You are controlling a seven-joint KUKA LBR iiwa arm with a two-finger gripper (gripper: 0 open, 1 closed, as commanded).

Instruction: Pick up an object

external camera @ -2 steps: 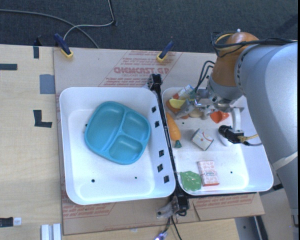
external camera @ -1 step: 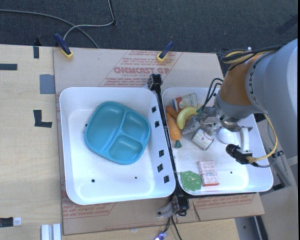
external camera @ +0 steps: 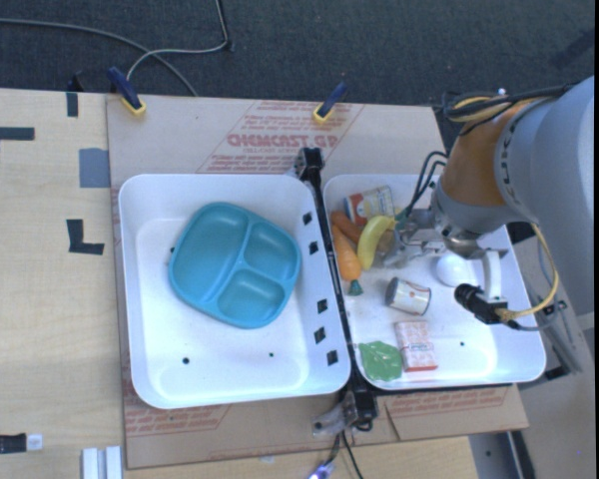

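Pincer (external camera: 399,248) (metal; grip state unclear) beside the smooth curved banana (external camera: 373,239).

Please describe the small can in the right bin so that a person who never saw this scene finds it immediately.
Look at the right bin, where the arm reaches in. Near its middle, below the yellow banana and above the flat red-and-white packet, lies the can. It is the only cylinder there, silvery-white and tipped on its side.
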